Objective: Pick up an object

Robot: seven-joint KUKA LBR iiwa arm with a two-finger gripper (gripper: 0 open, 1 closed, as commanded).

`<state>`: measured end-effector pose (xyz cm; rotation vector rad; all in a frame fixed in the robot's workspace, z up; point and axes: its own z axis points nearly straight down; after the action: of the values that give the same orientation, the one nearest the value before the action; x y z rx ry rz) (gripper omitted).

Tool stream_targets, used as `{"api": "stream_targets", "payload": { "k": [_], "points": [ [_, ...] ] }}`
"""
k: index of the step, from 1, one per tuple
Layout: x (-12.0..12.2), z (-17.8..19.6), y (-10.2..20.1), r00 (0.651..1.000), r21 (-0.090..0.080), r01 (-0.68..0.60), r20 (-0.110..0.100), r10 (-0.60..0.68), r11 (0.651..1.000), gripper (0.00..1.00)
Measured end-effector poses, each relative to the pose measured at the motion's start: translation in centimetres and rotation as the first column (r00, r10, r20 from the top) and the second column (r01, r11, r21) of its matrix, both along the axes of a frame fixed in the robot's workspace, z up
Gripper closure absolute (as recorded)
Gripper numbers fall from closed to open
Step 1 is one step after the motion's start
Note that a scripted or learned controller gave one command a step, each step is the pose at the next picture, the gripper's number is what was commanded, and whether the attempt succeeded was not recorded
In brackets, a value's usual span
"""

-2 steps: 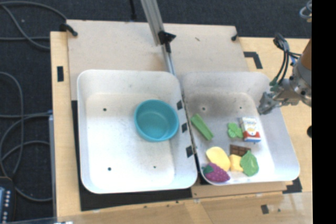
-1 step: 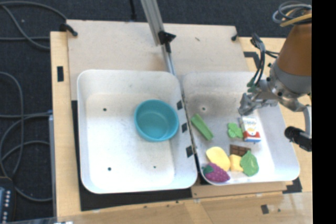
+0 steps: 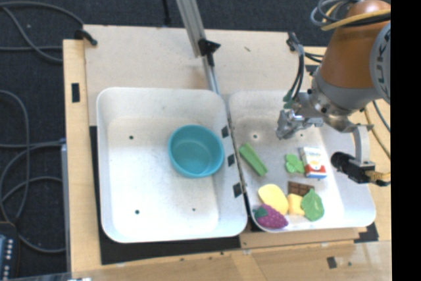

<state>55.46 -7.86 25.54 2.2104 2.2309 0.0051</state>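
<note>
- From the camera view, the arm is reaching in from the right, and its pincer (image 3: 287,126) is hanging over the upper part of the right bin (image 3: 263,105), above bare white floor.
- I am seeing nothing between its tips; whether it is parted or clenched I cannot tell from this slant, as the metal end is small and dark against the bin.
- Every candidate for picking is lying in the right bin: a green block (image 3: 252,160) tilted near the dividing wall, a small green piece (image 3: 293,164) just beside a white and red carton (image 3: 314,162), and a huddle at the near rim made of a yellow toy (image 3: 272,196), a purple grape cluster (image 3: 270,216), a brown piece (image 3: 299,188) and a green leafy toy (image 3: 313,205).
- All of these are resting on the bin floor, none lifted, so I am judging the pick as not yet made.
- The pincer is sitting apart from all of them; the carton and the small green piece are lying nearest, below and to its right.
- The left bin (image 3: 125,141) is carrying a blue bowl (image 3: 195,151) near its middle, well apart from the pincer.
- What is left, to my eye: choosing one object, descending onto it, closing and lifting, which is practically the whole job.
</note>
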Motion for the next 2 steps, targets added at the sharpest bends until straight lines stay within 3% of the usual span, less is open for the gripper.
{"api": "stream_targets", "payload": {
  "k": [2],
  "points": [
    [1.7,0.7,10.4,1.0,0.0,0.001,-0.002,-0.001,1.0,1.0]
  ]
}}
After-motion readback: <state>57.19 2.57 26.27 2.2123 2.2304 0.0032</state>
